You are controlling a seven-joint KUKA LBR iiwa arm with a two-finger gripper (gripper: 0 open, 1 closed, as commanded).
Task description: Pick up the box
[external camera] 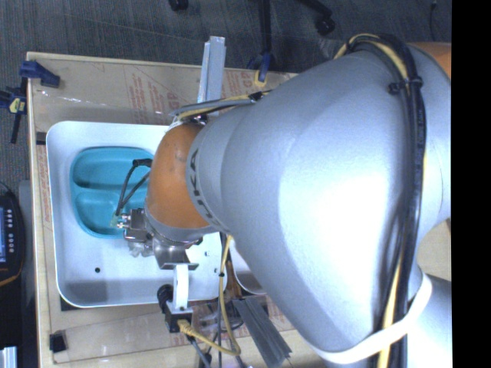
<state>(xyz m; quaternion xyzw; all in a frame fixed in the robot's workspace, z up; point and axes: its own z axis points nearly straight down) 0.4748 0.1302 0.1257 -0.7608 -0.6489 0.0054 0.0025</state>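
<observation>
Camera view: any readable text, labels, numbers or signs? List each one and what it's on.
Nothing can be read.
On the bench board: red print, too blurred to read.
On the dark device at the left edge: small bluish marks, too small to read.
On the teal box in the white bin: no marking to be seen.

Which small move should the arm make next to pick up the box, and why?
Probably a short shift toward the view's upper left, to centre the gripper over the teal box. The gripper sits at the box's lower right edge in the left bin, so a descent here would likely meet only that edge.
</observation>
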